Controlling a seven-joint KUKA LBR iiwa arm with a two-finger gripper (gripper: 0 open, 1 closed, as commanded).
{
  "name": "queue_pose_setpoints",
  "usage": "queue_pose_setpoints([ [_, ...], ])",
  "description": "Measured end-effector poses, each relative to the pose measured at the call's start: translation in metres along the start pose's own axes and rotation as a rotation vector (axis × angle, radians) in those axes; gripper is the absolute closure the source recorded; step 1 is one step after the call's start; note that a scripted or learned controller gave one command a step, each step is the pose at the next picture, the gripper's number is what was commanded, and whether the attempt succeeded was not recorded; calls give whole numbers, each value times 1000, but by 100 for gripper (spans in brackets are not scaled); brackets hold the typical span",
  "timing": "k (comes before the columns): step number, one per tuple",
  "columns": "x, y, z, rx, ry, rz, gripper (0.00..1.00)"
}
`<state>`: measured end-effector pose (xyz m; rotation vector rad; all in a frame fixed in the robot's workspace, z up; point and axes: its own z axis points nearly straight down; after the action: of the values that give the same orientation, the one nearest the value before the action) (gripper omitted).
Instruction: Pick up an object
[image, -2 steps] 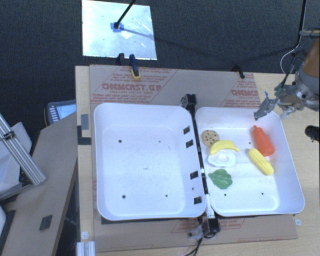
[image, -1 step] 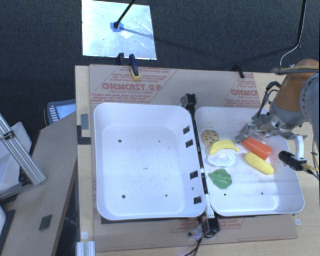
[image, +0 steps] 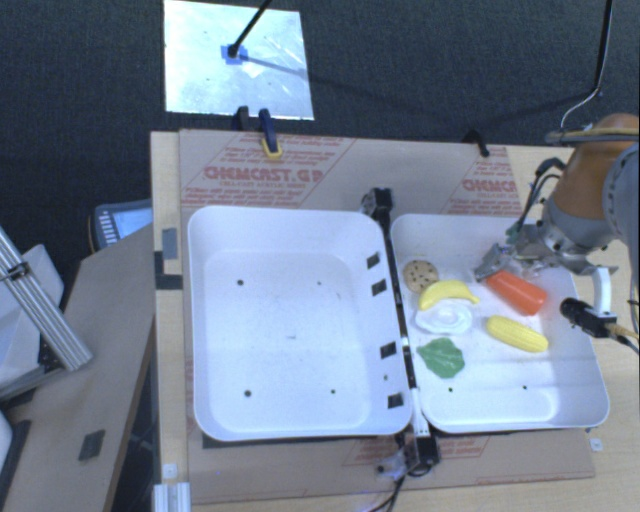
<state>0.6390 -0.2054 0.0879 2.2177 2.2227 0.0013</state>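
While the carrot (image: 517, 291) lies in the right bin (image: 575, 400), near its upper right part, the gripper (image: 497, 265) sits right at the carrot's upper left end, low over the bin floor. Whether its fingers are spread or pressed together cannot be told, and nothing is clearly seen between them. Just left of the carrot rests a banana (image: 448, 293), with a white fried egg (image: 444, 318) touching it from below. A cookie (image: 420, 272) lies above and left of the banana, near the wall between the bins. Below the carrot, a corn cob (image: 516, 334) lies at a slant, apart from it. A green leaf (image: 441, 356) sits under the egg. The left bin (image: 215, 240) stands beside the right one, their walls meeting in the middle. The grey arm (image: 590, 195) with its orange band comes in from the right edge.
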Motion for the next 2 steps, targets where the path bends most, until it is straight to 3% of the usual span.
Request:
queue_pose_setpoints([
  [1,0,1,-11,-4,-1,-1,100],
  [2,59,-45,-114,-2,1,-5,100],
])
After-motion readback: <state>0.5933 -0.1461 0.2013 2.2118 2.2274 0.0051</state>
